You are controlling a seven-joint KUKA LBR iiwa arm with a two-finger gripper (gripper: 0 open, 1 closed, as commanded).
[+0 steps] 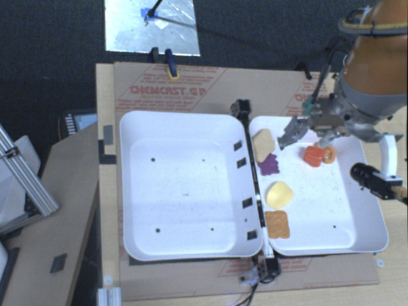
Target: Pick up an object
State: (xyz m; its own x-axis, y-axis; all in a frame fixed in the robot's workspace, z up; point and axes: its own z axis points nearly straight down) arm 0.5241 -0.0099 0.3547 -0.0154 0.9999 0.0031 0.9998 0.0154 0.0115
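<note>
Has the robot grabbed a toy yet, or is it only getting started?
Nothing looks picked up yet. The pincer hangs over the right bin, near the orange toy. The beige piece, purple one, yellow one and brown square all lie there. Grabbing and lifting remain.

Robotics lab: grey-orange arm (373, 50) over two white bins (185, 247) on cardboard-covered bench (191, 88), aluminium framing (25, 177) alongside.

A wooden bench (76, 190) is covered by a printed cardboard sheet (191, 85), on which two shallow white bins, left (137, 132) and right (366, 231), are set side by side.
</note>
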